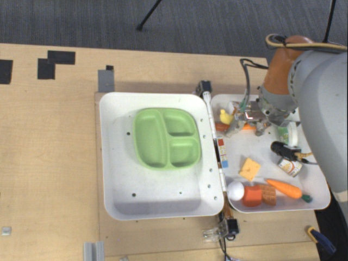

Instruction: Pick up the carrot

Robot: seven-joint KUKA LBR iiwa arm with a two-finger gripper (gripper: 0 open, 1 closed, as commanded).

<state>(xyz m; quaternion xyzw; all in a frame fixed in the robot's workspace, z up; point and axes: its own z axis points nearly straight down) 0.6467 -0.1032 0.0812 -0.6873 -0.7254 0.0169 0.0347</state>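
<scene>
- The carrot (285, 188) is a smooth, tapered orange piece with a small green stub at its right end. It lies slantwise near the front edge of the right bin (321, 197).
- Just left of the carrot, and touching or nearly so, is a brownish rough-looking lump (269, 196). Beside that stands a red-orange cylinder (252, 196), and then a glossy white ball (236, 190).
- A flat yellow cheese wedge (250, 169) with holes lies a little behind this row.
- To the right of the wedge are a dark, elongated object (282, 148) and a small labelled bottle (290, 167) on its side, behind the carrot.
- The tool (249, 119) hangs over the back of the right bin, well apart from the carrot. Whether it is released or clenched cannot be told.
- Near the tool are a small yellow duck-like toy (225, 115) and an orange-red piece (222, 127).
- The left bin (117, 200) is matte white with rounded corners. It holds a light green plastic tray (165, 138) with three compartments.
- Both bins rest on a pale wooden surface (49, 162).
</scene>
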